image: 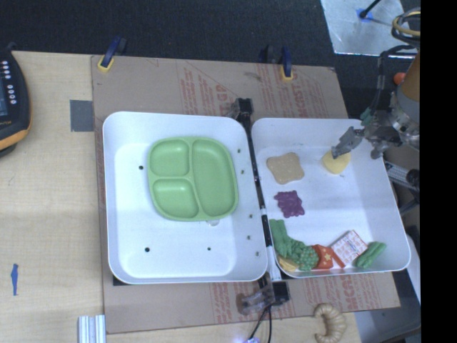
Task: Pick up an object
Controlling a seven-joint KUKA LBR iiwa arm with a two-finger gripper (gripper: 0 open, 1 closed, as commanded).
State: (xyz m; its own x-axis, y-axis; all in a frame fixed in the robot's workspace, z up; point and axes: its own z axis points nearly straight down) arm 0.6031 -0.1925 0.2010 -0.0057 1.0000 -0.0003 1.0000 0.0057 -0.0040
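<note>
The pale yellow piece (336, 162), small and rounded, lies in the upper right of the right bin (357, 209), partly covered by the gripper (348, 143), whose grey tip touches its top (whether it is clenched or released I cannot tell); the arm (400, 113) is cut off at the frame's right

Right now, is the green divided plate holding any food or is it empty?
Empty. The green divided plate sits in the left bin with all three compartments bare; the food pieces lie in the right bin.
</note>
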